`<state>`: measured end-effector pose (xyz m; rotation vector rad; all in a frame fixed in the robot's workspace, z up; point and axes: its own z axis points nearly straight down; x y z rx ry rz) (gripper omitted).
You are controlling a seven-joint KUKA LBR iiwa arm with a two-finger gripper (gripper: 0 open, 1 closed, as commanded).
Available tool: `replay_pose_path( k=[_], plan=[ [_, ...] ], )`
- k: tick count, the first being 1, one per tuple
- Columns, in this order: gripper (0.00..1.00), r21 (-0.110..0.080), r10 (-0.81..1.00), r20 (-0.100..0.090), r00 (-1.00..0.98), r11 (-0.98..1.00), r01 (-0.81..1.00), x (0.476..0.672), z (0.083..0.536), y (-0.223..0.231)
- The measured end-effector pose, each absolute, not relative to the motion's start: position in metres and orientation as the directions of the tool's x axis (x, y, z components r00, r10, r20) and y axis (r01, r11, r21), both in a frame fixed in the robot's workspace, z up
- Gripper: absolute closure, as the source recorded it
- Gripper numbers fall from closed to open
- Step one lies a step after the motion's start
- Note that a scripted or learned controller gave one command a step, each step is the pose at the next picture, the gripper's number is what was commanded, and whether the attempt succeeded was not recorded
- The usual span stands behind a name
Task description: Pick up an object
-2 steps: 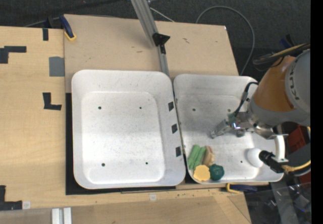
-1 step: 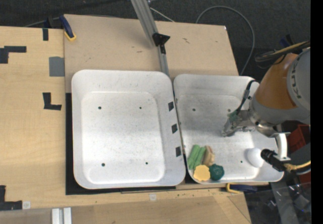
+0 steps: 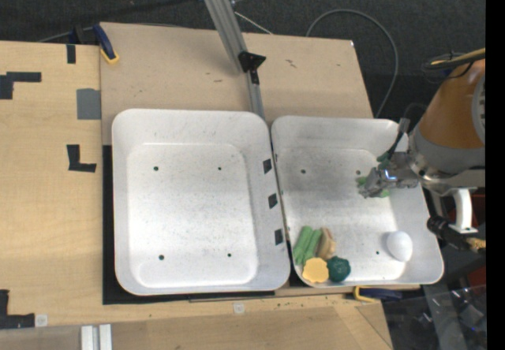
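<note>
Green object (image 3: 377,183), small and blurred, sits at your pincer (image 3: 372,185) in the right bin (image 3: 331,135); you cannot tell the pincer's state. No writing is readable.

My bench (image 3: 197,65) bears two white bins touching side by side: left bin (image 3: 189,199), right bin (image 3: 331,143) toward its right edge.

Two shallow white bins are being seen side by side; right bin (image 3: 331,139) is holding green oblong toy (image 3: 304,243), yellow round piece (image 3: 315,270), dark green lump (image 3: 339,268), white ball (image 3: 398,246) near front edge.
</note>
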<state>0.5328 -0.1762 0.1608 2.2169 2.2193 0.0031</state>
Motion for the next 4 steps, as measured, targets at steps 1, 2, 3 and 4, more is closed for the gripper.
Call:
replay_pose_path(
  k=[1, 2, 3, 4],
  plan=[
    [1.00, 0.004, 1.000, -0.002, -0.001, 0.001, 1.000, 0.533, 0.204, -0.180],
    [1.00, 0.002, 1.000, -0.001, -0.002, 0.002, 1.000, 0.534, 0.233, -0.180],
    [1.00, 0.000, 1.000, 0.002, -0.006, 0.006, 1.000, 0.551, 0.234, -0.138],
    [1.00, -0.002, 1.000, 0.001, -0.005, 0.005, 1.000, 0.561, 0.229, -0.095]
  ],
)
